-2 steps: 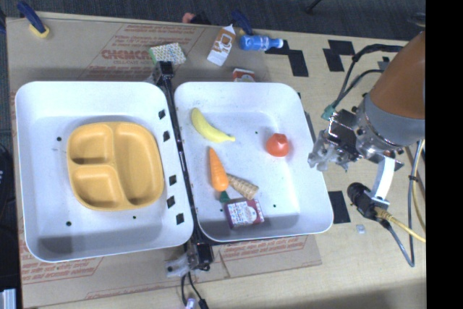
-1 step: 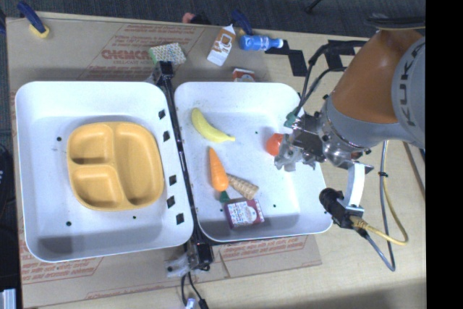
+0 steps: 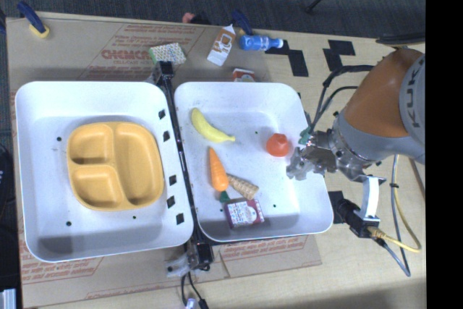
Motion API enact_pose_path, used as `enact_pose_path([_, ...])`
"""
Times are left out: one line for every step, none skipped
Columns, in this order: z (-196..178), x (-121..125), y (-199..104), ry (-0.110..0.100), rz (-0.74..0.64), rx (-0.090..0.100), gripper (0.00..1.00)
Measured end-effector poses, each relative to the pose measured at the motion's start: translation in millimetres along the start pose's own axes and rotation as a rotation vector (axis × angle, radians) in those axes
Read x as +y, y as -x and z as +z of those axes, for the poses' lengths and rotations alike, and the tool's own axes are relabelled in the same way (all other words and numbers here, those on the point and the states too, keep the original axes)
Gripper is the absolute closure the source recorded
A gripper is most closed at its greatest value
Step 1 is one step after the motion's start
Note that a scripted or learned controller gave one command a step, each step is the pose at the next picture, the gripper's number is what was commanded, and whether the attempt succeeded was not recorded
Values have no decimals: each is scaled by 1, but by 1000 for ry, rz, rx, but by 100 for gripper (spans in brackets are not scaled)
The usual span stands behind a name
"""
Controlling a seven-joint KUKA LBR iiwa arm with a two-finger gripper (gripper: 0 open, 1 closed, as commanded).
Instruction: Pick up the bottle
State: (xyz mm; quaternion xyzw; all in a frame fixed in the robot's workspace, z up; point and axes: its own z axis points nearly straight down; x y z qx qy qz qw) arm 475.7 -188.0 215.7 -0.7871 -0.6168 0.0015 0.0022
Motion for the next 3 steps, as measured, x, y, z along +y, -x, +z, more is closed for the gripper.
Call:
enact_pose_path([5,4,13,3,42,0,100])
enact_pose_path([-8,4,13,4,145,-1,100])
enact_pose_path([-22,5,14,7,-19,-2,100])
